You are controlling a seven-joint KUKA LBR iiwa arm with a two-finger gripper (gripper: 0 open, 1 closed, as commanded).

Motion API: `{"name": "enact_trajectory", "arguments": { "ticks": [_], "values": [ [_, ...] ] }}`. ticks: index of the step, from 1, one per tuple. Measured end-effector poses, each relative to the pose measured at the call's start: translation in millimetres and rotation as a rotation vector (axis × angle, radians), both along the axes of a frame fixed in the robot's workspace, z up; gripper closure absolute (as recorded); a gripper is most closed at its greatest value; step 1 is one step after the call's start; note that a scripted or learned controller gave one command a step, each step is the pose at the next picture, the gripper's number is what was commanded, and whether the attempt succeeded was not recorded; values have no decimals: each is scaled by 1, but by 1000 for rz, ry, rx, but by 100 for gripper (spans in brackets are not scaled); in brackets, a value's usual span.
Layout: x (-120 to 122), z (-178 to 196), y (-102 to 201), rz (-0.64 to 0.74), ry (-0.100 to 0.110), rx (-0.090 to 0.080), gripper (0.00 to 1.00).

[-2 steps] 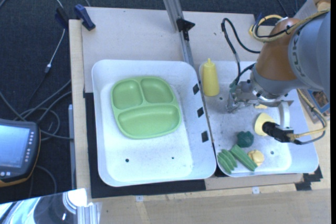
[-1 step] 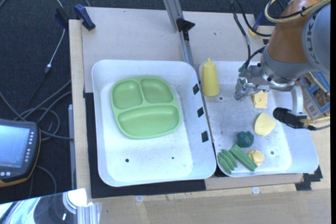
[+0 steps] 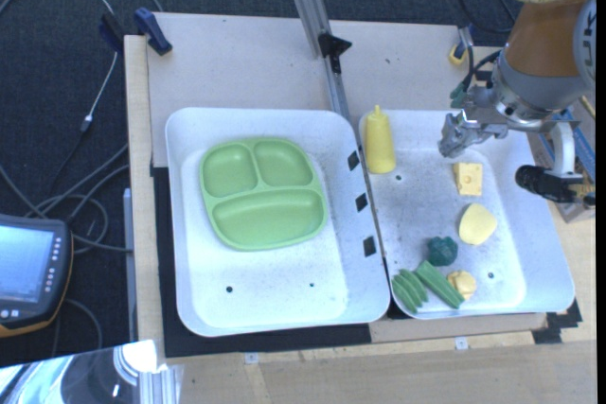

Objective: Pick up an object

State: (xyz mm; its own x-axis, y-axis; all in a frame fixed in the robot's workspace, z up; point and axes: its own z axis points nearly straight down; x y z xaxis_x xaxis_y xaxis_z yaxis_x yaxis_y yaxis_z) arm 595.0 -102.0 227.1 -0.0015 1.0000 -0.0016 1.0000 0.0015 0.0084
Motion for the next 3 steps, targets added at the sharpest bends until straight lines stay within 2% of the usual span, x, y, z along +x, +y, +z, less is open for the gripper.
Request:
{"name": "enact_trajectory", "arguments": {
  "ticks": [1,3],
  "values": [
    [1,15,0,0,5,1,100],
    [33,3,94,5,6,3,100]
  ]
}}
